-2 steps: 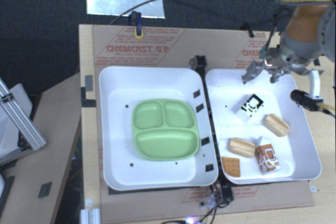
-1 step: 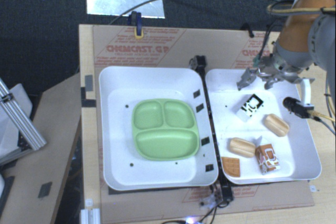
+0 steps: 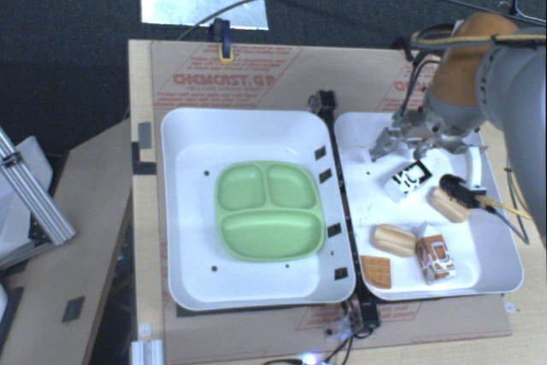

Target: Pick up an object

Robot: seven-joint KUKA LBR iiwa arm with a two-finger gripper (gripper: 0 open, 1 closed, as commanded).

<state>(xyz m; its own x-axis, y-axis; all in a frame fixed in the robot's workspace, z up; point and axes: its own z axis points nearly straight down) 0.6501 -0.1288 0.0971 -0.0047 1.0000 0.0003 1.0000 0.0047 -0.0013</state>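
Your claw (image 3: pixel 402 151) hangs over the far part of the right bin (image 3: pixel 491 256), on the end of the arm (image 3: pixel 504 81) that comes in from the view's right. You cannot tell from this slant whether the claw is apart or together.

The things you might pick all lie in that same bin, on the front side of the claw. Closest is the white block (image 3: pixel 408 177) with black markings, just beside the claw and a little toward the front. Right of the block, and further from the claw, lies a tan bun (image 3: pixel 446 207). Well in front of the claw, a roll (image 3: pixel 395 239) lies across the bin floor. A brown carton (image 3: pixel 436 259) sits just right of the roll, close enough that they may touch. A flat cracker (image 3: pixel 376 271) lies at the front edge, furthest from the claw.

Well to the claw's left in the view, across the divide, the left bin (image 3: pixel 188 184) holds a green plate (image 3: pixel 269 209) with three compartments, lying flat near its middle.
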